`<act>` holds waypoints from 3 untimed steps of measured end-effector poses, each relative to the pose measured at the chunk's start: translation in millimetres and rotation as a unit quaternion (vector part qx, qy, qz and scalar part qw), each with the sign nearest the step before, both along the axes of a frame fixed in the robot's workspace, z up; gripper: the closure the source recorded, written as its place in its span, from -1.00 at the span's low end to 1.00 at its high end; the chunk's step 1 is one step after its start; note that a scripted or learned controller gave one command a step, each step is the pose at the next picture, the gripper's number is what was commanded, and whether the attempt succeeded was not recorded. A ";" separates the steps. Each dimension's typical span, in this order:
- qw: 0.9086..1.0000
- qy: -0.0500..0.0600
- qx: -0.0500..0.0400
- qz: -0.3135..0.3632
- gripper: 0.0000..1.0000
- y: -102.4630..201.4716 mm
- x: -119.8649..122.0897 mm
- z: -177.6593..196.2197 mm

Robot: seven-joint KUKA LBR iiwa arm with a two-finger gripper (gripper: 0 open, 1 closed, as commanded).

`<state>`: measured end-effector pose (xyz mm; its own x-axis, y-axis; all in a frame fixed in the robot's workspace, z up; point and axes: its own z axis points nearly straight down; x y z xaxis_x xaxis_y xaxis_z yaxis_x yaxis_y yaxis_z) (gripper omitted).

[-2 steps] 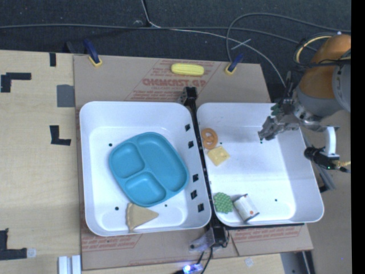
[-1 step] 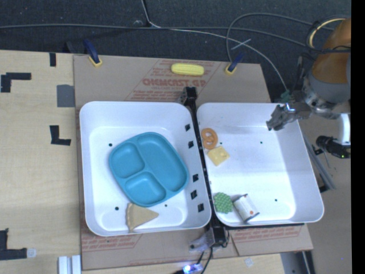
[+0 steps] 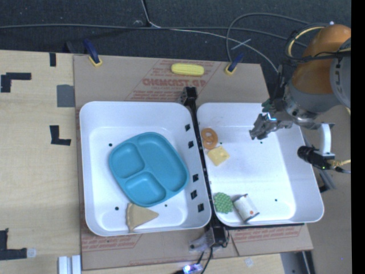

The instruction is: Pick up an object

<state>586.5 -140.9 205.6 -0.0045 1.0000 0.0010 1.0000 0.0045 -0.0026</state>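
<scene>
From the overhead camera view, two shallow white bins sit side by side on a cardboard sheet. The left bin [image 3: 91, 170] holds a blue divided plate [image 3: 149, 168] and, near its front edge, a tan wedge-shaped piece [image 3: 138, 216] lying just beside the plate's lower corner. The right bin [image 3: 296, 198] holds four small things: an orange ring [image 3: 209, 137] close to the divider, a pale yellow block [image 3: 218, 156] just below it, and at the front edge a green ridged piece [image 3: 223, 202] with a small white cylinder with a red end [image 3: 246, 207] right beside it. A yellow, banana-like toy [image 3: 187, 69] lies on the cardboard behind the bins, outside both.

The arm reaches in from the right, and the gripper [image 3: 261, 128] hangs over the back part of the right bin, above bare white floor. It is well apart from the ring and the block, and farther still from the pair at the front. Nothing shows between its fingers; how wide they stand is too small and dark to make out.

As a judgement, the pick is not yet done: every object lies on a bin floor and none is lifted. What is left is the whole of it, namely moving over a target, descending, closing and raising it. The ring and block look like the nearest candidates.
</scene>
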 end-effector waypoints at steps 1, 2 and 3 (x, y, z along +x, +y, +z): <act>1.000 0.000 0.000 0.000 1.00 43.7 -20.6 4.4; 1.000 0.000 0.000 0.001 1.00 101.9 -29.4 -1.4; 1.000 0.000 0.000 0.001 1.00 149.2 -34.1 5.0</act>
<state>552.4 8.3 210.5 -0.0060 1.0000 0.0013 1.0000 0.0060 -0.0017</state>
